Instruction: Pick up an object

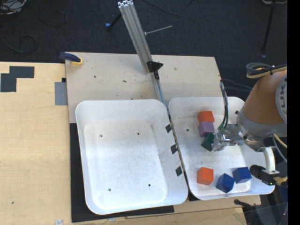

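Speckled plywood is carrying both glossy bins; I'm seeing my gripper (216,143) sitting against a dark green block (207,142), its grip unclear from here.

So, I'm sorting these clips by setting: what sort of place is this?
Most likely a robotics lab test bench. Two shallow white bins sit on a wooden board, coloured blocks lie in the right one, the robot arm reaches in, and cables trail on the dark floor.
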Motion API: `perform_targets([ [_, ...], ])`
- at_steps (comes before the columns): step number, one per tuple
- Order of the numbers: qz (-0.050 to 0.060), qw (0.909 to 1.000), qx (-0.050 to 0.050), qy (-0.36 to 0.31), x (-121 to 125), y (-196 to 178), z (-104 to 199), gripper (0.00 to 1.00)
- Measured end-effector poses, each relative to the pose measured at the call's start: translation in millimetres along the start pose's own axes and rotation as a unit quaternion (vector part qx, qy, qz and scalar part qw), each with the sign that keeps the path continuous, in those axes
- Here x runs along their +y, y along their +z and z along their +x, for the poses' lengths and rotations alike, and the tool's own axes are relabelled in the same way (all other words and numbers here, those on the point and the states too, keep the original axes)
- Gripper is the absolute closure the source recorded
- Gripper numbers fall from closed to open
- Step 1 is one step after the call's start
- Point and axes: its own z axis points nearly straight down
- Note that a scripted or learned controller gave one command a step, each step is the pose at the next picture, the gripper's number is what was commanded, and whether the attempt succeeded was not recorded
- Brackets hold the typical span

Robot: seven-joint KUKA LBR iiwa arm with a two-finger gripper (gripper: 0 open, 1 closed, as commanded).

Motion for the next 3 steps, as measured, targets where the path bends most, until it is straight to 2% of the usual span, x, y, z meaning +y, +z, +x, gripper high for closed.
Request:
perform_targets([
  [1,-0.001,1.0000,-0.001,0.002,0.4,-63.3,-0.9,1.00],
  [2,0.003,1.0000,0.000,0.001,0.2,-54.2,-0.5,1.00],
  [3,0.003,1.0000,0.001,0.000,0.5,-53.1,42.6,1.00],
])
